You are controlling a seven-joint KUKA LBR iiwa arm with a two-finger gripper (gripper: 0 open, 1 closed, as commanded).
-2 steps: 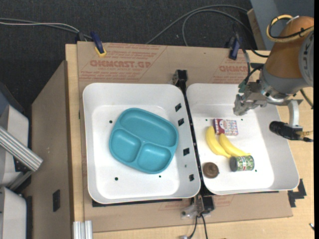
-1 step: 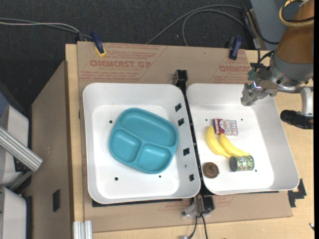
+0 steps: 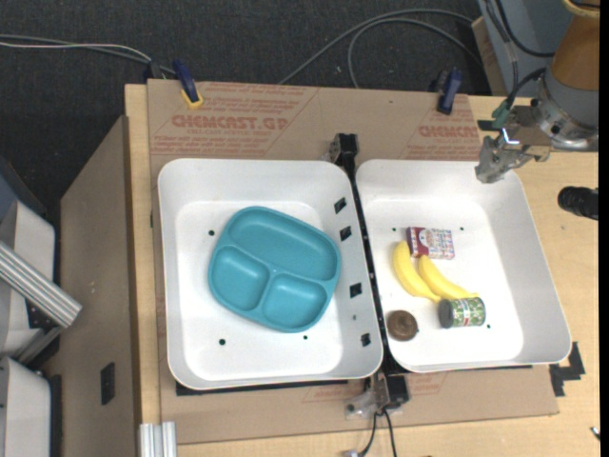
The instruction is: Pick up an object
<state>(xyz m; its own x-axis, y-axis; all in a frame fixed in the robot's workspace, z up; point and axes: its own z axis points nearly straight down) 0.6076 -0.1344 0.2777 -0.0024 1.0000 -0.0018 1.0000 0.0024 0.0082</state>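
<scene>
- A blue clamp [image 3: 187, 84] grips the far edge of the counter [image 3: 285, 112] at the left.
- The left bin [image 3: 181, 255] holds a teal divided plate [image 3: 274, 268], lying flat near its middle.
- The right bin [image 3: 514, 255] holds a small red-and-white packet [image 3: 431, 243], two bananas [image 3: 423, 276] just in front of it, a brown round item [image 3: 402, 325] near the front wall, and a small green-labelled can [image 3: 462, 311] on its side at the bananas' tip.
- The end effector [image 3: 496, 163] hangs over the right bin's far right corner, apart from every object; whether it is spread or pressed together cannot be told.
</scene>
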